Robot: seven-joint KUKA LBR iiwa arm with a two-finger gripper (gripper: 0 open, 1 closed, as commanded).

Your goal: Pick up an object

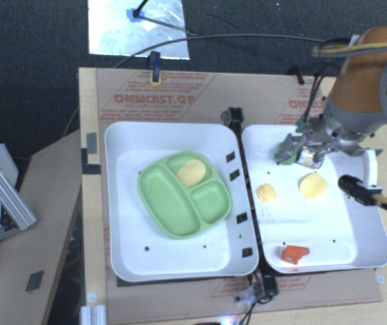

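Camera view shows the grey arm reaching in from the right, its orange band high at the frame's edge, wrist bent down over the far part of the right bin [383, 249]. The gripper [295, 153] hangs low there; whether its jaws are parted or closed cannot be told. Nearer lie 2 yellow pieces [313, 185] [266, 193] and an orange piece [293, 253]. The left bin [122, 235] holds a green divided plate [173, 205] bearing a yellow item [192, 172]. Both bins rest on a cardboard sheet [180, 93]

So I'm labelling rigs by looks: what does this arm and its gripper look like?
The arm is bulky and rounded, grey with a broad orange band above the wrist. Its gripper is a small cluster of grey metal with a green patch near the tip.
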